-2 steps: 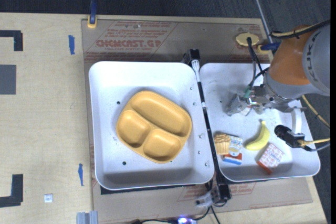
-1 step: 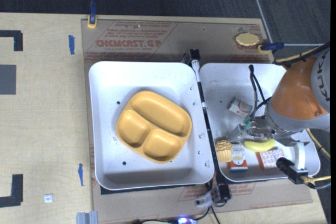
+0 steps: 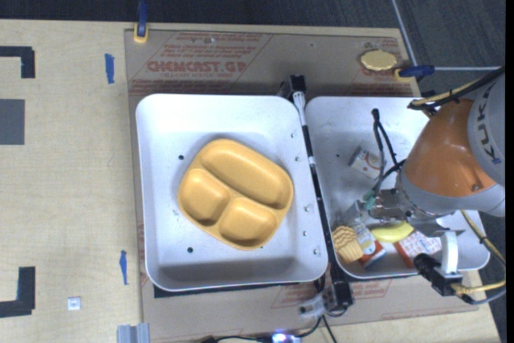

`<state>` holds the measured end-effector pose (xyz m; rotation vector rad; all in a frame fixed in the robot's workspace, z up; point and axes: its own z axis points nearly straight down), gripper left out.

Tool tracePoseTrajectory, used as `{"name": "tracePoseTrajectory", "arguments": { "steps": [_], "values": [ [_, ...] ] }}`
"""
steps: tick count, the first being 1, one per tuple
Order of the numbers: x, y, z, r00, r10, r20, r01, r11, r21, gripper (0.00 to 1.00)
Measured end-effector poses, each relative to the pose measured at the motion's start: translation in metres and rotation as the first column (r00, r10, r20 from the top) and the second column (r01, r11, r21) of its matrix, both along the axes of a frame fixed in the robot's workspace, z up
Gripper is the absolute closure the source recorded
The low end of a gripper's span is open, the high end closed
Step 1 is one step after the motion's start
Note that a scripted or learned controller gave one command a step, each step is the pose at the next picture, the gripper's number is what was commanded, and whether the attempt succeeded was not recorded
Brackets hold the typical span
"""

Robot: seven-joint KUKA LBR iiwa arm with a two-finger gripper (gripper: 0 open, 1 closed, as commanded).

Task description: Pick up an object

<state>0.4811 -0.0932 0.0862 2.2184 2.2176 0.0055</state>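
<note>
Near edge first: the loose stuff is piled in the front corner of the right bin [image 3: 347, 131], hard against its front wall.
- waffle-like piece [image 3: 346, 240] in the corner by the middle rail [image 3: 309, 165]
- yellow banana-shaped item [image 3: 393, 234] just beside it
- red and white packet [image 3: 416, 248] further toward the arm side

The items are touching or overlapping; I can't separate them cleanly.

The gripper [image 3: 383, 210] is low in that bin, right above or at the yellow item. The wrist and orange band of the arm [image 3: 450, 161] cover it, so I cannot tell its opening, and nothing is visibly gripped.

Status, my read: at the descend/grasp stage, not picked. Nothing is lifted clear of the bin floor. Left to do: close on something, lift, confirm.

Clearance: tight in front, with the wall and rail boxing the pile on two sides. A straight vertical lift looks safest. Behind the gripper the bin floor is mostly bare except a small pale item [image 3: 366, 160], well apart from the pile.

The left bin [image 3: 161, 132] has a yellow three-section tray [image 3: 234, 193] sitting central, with a free margin all round. It's large and probably awkward for a two-finger grab.

Far side: a tan disc [image 3: 378, 60] lies on the board behind the bins, out of play.
</note>
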Motion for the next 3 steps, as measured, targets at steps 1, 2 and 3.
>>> {"name": "tracePoseTrajectory", "arguments": {
  "steps": [1, 2, 3],
  "values": [
    [0.002, 0.0, 0.011, 1.0, -0.001, 0.006, 0.001, 1.0, -0.002, 1.0],
    [0.002, 0.0, 0.011, 1.0, -0.001, 0.005, 0.001, 1.0, -0.002, 0.0],
    [0.003, 0.0, 0.021, 1.0, -0.001, 0.01, 0.001, 1.0, -0.003, 1.0]
  ]
}}
